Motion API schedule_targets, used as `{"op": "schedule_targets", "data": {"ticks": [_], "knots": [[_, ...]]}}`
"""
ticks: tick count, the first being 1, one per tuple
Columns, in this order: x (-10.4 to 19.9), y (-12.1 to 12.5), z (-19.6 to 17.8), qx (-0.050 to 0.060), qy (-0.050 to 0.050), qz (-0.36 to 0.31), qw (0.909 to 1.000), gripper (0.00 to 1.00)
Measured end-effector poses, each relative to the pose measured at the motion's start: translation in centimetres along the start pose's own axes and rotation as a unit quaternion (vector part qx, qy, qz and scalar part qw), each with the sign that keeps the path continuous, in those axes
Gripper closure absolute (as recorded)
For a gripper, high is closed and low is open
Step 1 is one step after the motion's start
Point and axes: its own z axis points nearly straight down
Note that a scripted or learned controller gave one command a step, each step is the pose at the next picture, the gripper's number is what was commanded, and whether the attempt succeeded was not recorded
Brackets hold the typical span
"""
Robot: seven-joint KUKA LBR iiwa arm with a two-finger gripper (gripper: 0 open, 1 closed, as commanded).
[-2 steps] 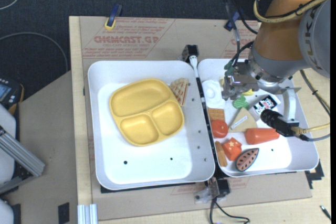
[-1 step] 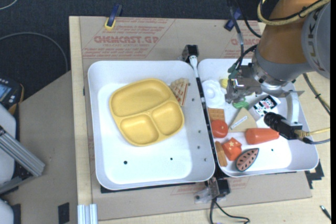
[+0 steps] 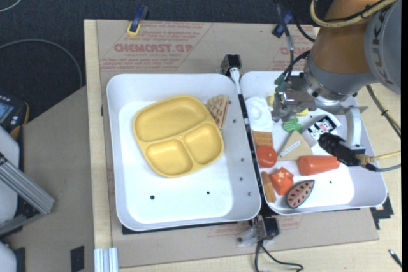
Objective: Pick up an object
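Toys crowd the right bin (image 3: 376,183), and the likeliest one to lift is the small green piece (image 3: 292,125) lying just below the pincer (image 3: 285,106). Going left to right: far to the pincer's left, in the left bin (image 3: 121,156), sits a yellow divided plate (image 3: 177,136), with a waffle-patterned wedge (image 3: 218,110) touching the plate's right edge, nearer the pincer but across the wall between the bins. Just left of the pincer and a little below lie a white round piece (image 3: 257,113) and a tan cracker-like slab (image 3: 262,137); below those are a red tomato-like toy (image 3: 266,155) and an orange star-marked block (image 3: 281,178). Below and right of the pincer lies an orange carrot-shaped toy (image 3: 317,164), and lower down a dark speckled oval (image 3: 300,193). The pincer hangs low over the upper middle of the right bin; its tips are lost in the clutter of cable and metal, so I cannot tell whether it is spread or closed, and nothing can be seen between them. I judge the green piece to be light, hard, smooth plastic, apt to slip or skid away. A pinch across its narrow width, near the middle, seems best.
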Motion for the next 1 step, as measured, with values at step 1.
{"op": "schedule_targets", "data": {"ticks": [1], "knots": [[0.57,0.23,0.04,0.000,0.000,0.000,1.0000,1.00]]}}
